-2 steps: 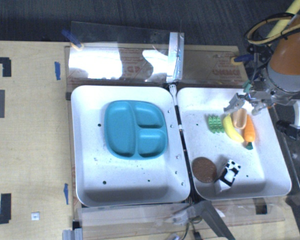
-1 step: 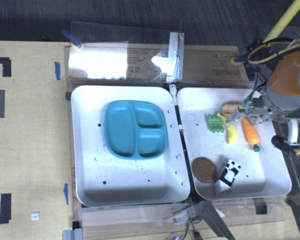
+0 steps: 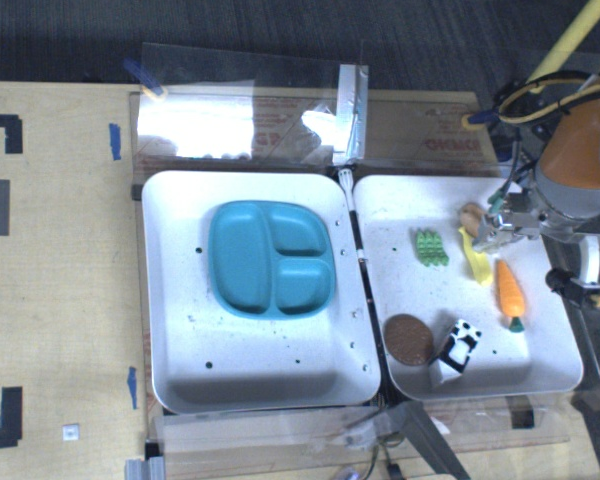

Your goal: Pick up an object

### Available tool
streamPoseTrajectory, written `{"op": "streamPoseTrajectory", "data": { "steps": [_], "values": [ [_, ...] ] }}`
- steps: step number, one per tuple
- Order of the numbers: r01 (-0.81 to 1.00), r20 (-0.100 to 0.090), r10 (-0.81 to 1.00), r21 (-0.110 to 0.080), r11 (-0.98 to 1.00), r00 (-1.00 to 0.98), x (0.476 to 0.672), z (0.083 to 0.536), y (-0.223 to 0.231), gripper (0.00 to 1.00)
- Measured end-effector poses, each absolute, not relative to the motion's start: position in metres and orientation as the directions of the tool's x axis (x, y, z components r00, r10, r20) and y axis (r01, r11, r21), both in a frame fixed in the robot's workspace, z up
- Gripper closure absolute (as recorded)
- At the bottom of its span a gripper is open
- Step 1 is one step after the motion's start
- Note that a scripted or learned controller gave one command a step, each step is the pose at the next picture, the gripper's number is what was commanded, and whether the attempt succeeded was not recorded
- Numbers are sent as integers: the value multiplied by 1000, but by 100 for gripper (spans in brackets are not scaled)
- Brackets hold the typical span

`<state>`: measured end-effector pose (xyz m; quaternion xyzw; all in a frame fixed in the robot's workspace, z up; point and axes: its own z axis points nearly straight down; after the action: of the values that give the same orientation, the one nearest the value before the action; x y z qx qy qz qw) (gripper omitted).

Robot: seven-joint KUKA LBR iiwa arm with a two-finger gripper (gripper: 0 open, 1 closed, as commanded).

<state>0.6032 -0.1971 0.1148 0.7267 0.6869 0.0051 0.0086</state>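
— Which step now? Gripper [image 3: 498, 226] low at three o'clock in right bin [image 3: 550, 368], beside banana [image 3: 477, 260]. Fingers? Can't tell.
— Next? Probably closing on banana, then lifting.

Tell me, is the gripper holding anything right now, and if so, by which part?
It cannot be told. The gripper sits low in the right bin, right at the yellow banana toy, but its fingers are too small and blurred to show a hold.
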Motion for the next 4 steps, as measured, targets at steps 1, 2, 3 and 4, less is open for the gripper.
{"op": "streamPoseTrajectory", "data": {
  "steps": [1, 2, 3, 4],
  "values": [
    [995, -2, 995, 8, -101, 101, 586, 167, -202, 100],
    [995, -1, 995, 2, -101, 101, 585, 163, -201, 0],
    [998, 10, 998, 6, -67, 67, 574, 97, -207, 0],
    [921, 0, 921, 2, -390, 390, 651, 86, -183, 0]
  ]
}}
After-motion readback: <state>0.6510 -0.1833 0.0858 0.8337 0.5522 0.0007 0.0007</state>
